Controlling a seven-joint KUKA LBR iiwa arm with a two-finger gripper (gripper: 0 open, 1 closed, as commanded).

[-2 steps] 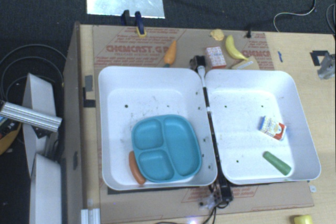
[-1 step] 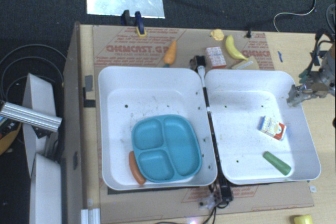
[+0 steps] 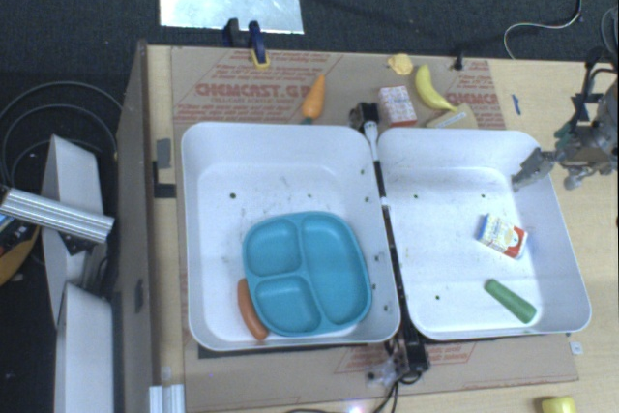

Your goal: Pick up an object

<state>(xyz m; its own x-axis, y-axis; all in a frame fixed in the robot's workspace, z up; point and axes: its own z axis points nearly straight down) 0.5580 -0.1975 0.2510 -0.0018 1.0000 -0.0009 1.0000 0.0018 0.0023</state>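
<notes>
The right bin (image 3: 455,155) holds a small white, red and blue carton (image 3: 501,235) and a green cucumber-like piece (image 3: 510,300) near its front right corner. In the left bin (image 3: 208,208) lies a blue divided plate (image 3: 306,272), with an orange sausage-shaped piece (image 3: 250,309) along its left front edge. My gripper (image 3: 549,171) hangs over the right bin's far right rim, above and to the right of the carton. It is open with nothing between its fingers.
On the bench behind the bins lie a carrot (image 3: 312,98), a small pink box (image 3: 397,104), a banana (image 3: 430,89) and a pale yellow piece (image 3: 399,64). A black divider (image 3: 379,198) runs between the bins. A yellow object (image 3: 558,404) sits at the front right.
</notes>
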